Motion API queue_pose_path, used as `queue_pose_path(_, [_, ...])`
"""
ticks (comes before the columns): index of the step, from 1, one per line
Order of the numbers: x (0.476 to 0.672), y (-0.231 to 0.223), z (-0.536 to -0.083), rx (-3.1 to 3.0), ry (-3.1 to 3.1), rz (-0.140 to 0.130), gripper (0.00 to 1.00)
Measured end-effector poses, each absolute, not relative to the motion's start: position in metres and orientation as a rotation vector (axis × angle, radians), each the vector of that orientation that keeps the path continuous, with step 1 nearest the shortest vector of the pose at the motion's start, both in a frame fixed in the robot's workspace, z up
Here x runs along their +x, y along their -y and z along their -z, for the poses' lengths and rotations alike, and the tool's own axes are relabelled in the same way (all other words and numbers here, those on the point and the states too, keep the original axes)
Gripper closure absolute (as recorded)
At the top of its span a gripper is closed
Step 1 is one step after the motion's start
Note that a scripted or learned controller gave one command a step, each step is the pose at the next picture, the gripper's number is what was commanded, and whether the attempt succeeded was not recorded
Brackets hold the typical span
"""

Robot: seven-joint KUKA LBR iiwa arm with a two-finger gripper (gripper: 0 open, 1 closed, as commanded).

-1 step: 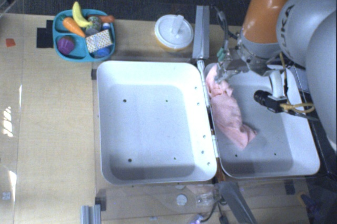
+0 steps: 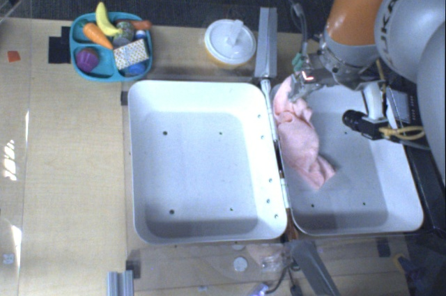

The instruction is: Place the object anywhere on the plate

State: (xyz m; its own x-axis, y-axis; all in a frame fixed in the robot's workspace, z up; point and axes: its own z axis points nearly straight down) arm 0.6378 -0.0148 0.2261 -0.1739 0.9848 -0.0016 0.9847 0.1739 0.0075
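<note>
Here the pink cloth [image 2: 301,141] lies crumpled along the left side of the right bin [image 2: 390,218], its far end lifted toward the gripper [image 2: 301,81], whose fingers look pinched on that top edge. Left of it sits the left bin [image 2: 202,148]. Farther off on the bench are a white lidded cup [image 2: 230,42] and, at the far left, a blue plate [image 2: 78,44] holding toy food.

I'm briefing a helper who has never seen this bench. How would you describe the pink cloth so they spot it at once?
Find the two white bins side by side and take the right bin, under the grey arm. Along its left wall lies the pink cloth, crumpled, its upper end at the gripper. It is the sole soft pink thing in the bins.
</note>
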Motion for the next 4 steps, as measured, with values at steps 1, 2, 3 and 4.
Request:
queue_pose_path(1, [0.627,-0.036,-0.223,1.494,-2.758,-0.005,1.0])
queue_pose_path(2, [0.625,-0.088,-0.235,0.911,-2.999,-0.007,1.0])
queue_pose_path(3, [0.629,-0.139,-0.227,0.295,-3.118,-0.007,1.0])
queue_pose_path(4, [0.629,-0.139,-0.227,0.295,-3.118,-0.008,0.0])
